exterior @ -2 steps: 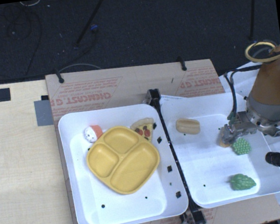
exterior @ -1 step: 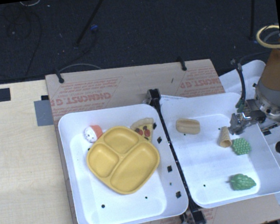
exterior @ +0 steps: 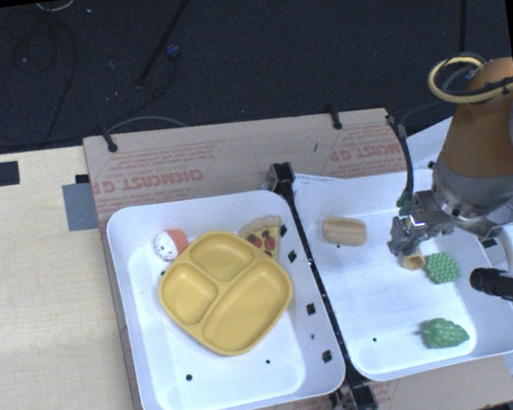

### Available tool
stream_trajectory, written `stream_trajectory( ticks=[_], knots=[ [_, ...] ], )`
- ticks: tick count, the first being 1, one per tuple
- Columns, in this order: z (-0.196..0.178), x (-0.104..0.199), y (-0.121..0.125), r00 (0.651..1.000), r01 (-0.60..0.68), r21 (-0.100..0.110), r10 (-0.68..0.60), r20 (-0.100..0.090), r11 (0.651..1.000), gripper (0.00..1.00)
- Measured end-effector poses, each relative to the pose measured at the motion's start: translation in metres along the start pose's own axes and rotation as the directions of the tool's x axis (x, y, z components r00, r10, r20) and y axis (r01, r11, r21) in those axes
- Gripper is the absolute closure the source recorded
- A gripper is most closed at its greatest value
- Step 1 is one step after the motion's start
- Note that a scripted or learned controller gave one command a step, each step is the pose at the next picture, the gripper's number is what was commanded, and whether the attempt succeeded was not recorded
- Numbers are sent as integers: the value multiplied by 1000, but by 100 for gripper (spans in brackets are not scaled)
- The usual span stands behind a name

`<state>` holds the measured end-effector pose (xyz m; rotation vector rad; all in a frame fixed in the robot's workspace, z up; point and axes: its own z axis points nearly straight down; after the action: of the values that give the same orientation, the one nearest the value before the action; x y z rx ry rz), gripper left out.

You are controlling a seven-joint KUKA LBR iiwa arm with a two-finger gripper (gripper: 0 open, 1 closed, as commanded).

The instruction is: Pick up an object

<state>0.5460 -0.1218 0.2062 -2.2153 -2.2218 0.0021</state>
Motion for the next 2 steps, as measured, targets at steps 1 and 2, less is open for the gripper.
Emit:
stream_trajectory(
  ticks=[1, 2],
  knots=[
    [5, 53, -7, 1000, 1, 1, -1, -1, 1000, 100],
    [-12, 106, -8, 1000, 2, -2, -2, 1, 1000, 100]
  ],
)
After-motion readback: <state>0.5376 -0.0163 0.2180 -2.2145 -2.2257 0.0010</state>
